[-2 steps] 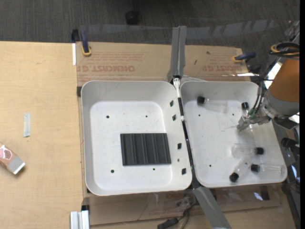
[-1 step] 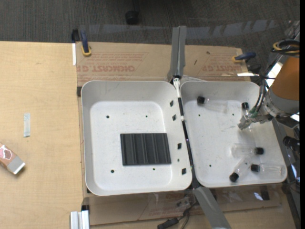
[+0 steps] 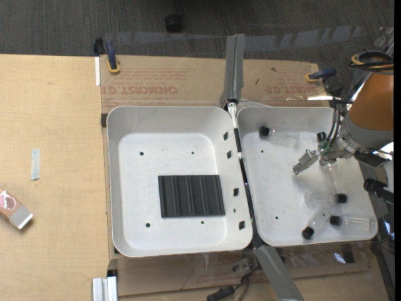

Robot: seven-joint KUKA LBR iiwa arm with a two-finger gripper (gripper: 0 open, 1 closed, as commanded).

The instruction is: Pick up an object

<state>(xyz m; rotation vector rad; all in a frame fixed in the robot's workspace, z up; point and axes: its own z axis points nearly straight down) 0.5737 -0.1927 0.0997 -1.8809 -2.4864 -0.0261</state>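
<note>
Counting four clear black-capped vials (image 3: 276, 134) in right bin (image 3: 282, 231), one ribbed black block (image 3: 191, 195) left; gripper (image 3: 308, 162) fingers apart, grey carpet beyond.

This looks like a robotics lab or test workshop: a plywood bench (image 3: 50, 118) bears two white bins (image 3: 119, 168) over clamped cardboard (image 3: 163, 83), grey carpet (image 3: 282, 5) lies behind, and chair castors (image 3: 173, 22) stand on it.

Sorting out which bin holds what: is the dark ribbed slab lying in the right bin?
No, the dark ribbed slab lies flat on the floor of the left bin, across the divider from the right bin.
</note>
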